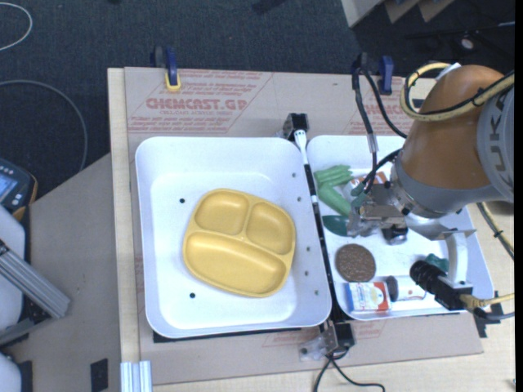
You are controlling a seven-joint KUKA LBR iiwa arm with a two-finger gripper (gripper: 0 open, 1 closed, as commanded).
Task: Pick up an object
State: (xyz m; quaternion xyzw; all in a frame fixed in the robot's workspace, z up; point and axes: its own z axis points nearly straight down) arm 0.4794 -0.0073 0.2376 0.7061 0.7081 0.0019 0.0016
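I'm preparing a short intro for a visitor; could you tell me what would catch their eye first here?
The yellow divided plate lying in the left bin stands out most. Next comes the arm's orange band, above the cluttered right bin, where a brown disc lies.

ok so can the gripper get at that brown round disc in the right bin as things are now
Probably yes. The brown disc lies flat on the floor of the right bin with nothing on top of it, and the gripper hangs just above and behind it. The toothpaste tube beside it leaves little margin.
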